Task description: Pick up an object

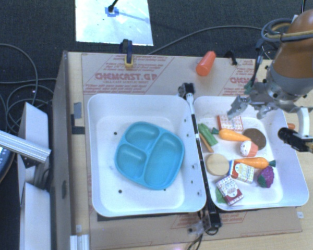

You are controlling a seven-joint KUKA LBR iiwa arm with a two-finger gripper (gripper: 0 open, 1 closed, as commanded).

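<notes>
The hand (pixel 249 104) hangs over the back edge of the right bin (pixel 295 189), its two fingers spread apart with nothing between them. Just below it lie the small toy foods: a red-and-white carton (pixel 230 122) nearest, then a carrot (pixel 233 135) touching a brown disc (pixel 256 137), and further forward a second carrot (pixel 253 162) and a purple piece (pixel 266 176). The carton looks the likeliest pick; it is probably light, hollow and stiff, with flat sides that suit a pinch across its narrow width. The carrots, being smooth and tapered, may slip sideways. The left bin (pixel 101 139) holds a blue divided plate (pixel 149 154).
</notes>
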